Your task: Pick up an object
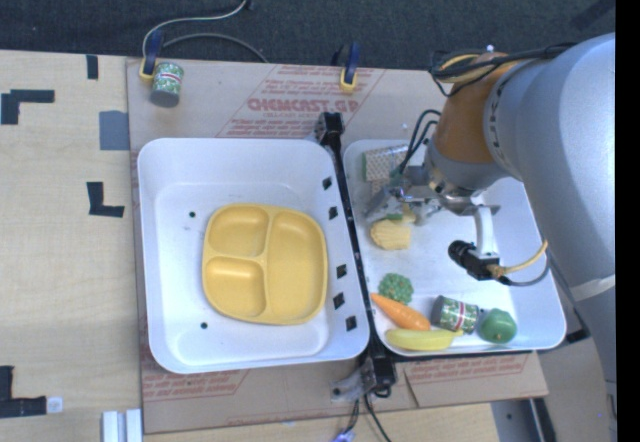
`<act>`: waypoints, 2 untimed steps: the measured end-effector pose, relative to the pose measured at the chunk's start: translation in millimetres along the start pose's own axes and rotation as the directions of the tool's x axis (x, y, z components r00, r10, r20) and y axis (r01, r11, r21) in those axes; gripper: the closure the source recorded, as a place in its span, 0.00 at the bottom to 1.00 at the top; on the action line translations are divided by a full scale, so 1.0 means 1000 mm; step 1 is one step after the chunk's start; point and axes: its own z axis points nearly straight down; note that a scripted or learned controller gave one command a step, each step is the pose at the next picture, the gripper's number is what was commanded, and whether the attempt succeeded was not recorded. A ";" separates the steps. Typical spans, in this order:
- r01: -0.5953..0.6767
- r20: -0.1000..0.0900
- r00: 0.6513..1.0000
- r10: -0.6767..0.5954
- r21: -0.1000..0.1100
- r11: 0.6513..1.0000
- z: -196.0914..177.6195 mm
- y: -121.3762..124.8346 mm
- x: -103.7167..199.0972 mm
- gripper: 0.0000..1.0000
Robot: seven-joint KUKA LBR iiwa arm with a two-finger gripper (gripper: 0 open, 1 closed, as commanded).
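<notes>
Sitting in the right bin [520, 220], a pale yellow food toy [391, 235] lies just under the claw [397, 205]. I cannot tell the claw's state. Below the toy are broccoli [396, 287], a carrot [400, 312], a banana [420, 339] and a can [456, 313].

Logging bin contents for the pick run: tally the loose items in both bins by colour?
Yellow: 3 – tray, corn, banana
Green: 2 – broccoli, pepper
Orange: 1 – carrot
Multicolour: 1 – can
Total: 7
A grey item under the hand is too hidden to count.
</notes>
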 end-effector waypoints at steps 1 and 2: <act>0.001 -0.001 1.000 -0.001 0.001 1.000 -0.099 -0.077 0.028 0.00; 0.001 -0.001 1.000 -0.001 0.003 1.000 -0.098 -0.129 0.026 0.00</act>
